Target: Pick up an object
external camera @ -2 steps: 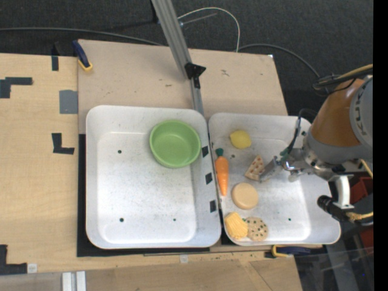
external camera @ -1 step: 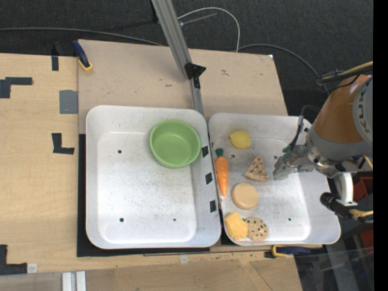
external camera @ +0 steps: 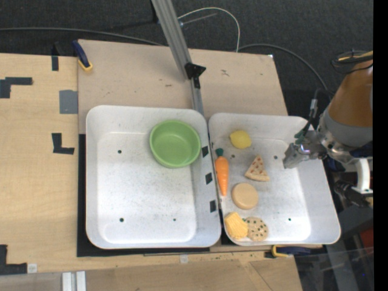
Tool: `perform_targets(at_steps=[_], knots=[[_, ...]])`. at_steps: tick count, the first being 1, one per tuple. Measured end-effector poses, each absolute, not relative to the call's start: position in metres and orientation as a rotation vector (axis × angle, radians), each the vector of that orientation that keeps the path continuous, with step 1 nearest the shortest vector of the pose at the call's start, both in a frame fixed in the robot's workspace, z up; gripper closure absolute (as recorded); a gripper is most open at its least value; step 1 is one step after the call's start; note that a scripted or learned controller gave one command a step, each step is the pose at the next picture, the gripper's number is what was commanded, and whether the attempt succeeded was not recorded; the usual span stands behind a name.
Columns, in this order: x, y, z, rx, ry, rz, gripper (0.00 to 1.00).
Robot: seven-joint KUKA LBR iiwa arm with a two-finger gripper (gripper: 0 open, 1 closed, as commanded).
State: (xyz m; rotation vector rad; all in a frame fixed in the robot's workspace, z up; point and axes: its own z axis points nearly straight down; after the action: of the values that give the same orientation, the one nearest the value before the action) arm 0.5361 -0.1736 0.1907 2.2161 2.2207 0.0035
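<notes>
Right bin (external camera: 315,223): lemon (external camera: 240,139), carrot (external camera: 222,171), pizza slice (external camera: 257,170) just left of gripper (external camera: 295,156); jaw state cannot be told.

The arm (external camera: 350,111) shows a rounded orange band above a pale grey wrist section. Its gripper (external camera: 295,156) is a small boxy unit of dull grey metal, with thin dark cables running along the wrist
</notes>
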Motion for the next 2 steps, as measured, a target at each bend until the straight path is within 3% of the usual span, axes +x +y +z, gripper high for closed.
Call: perform_targets(at_steps=[1,2], knots=[[0.537,-0.173,0.224,2.218,2.222,0.002,1.00],[0.529,-0.112,0.220,2.217,2.231,-0.001,1.00]])
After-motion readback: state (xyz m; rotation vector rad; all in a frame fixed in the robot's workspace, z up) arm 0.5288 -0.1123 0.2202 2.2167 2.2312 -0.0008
